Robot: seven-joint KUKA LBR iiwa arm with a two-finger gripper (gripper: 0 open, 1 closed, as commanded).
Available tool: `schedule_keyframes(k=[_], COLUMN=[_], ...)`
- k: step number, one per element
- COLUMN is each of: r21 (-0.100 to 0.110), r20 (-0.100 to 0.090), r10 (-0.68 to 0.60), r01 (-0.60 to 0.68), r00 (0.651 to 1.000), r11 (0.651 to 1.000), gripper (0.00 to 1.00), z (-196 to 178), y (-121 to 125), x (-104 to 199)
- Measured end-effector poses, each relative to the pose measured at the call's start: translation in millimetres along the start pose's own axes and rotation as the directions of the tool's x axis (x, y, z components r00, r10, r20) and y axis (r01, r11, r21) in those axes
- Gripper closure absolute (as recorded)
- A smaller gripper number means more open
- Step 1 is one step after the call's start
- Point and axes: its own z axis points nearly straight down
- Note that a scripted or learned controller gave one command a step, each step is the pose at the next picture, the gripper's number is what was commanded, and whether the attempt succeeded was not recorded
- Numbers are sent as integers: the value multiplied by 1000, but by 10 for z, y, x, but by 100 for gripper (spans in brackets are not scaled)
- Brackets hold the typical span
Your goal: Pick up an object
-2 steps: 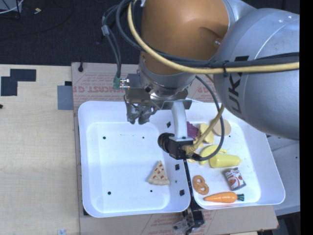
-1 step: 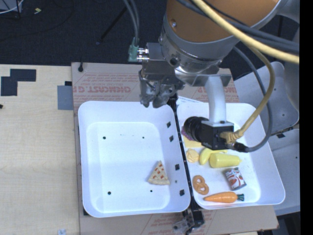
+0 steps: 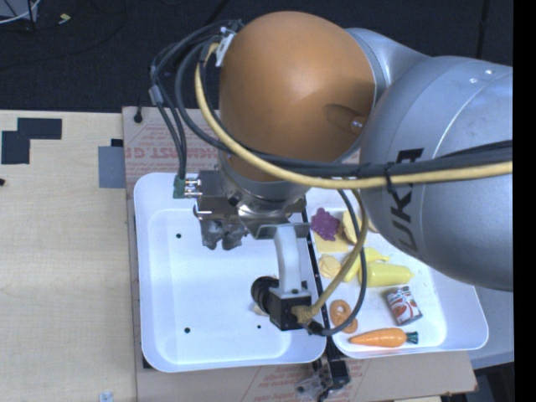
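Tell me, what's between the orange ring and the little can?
Nothing. In the camera view, only bare white floor of the right-hand bin separates the orange ring and the can.

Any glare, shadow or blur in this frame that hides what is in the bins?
Camera view: even light, no hard shadows; the orange band has a soft sheen, not glare. The left bin is bright but its rim is readable. The carrot and can in the right bin look sharp. The gripper, over the left bin, is dark and hard to read.

Orange carrot (image 3: 378,337); purple grapes (image 3: 325,224); red can (image 3: 404,305); white bins (image 3: 161,266).
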Motion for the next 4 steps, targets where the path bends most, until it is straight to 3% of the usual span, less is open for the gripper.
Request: schedule_keyframes(k=[1,2,3,4], r21=[-30,0,-28,2], r20=[-15,0,-14,1], r10=[-3,-4,-3,1], r01=[3,4,2,-1], r00=[1000,1000,1000,1000], r11=[1000,1000,1000,1000], gripper=[100,100,100,100], z=[-1594,-168,-1586,413], y=[-11,-1,-8,148], x=[-209,-4,-78,-3])
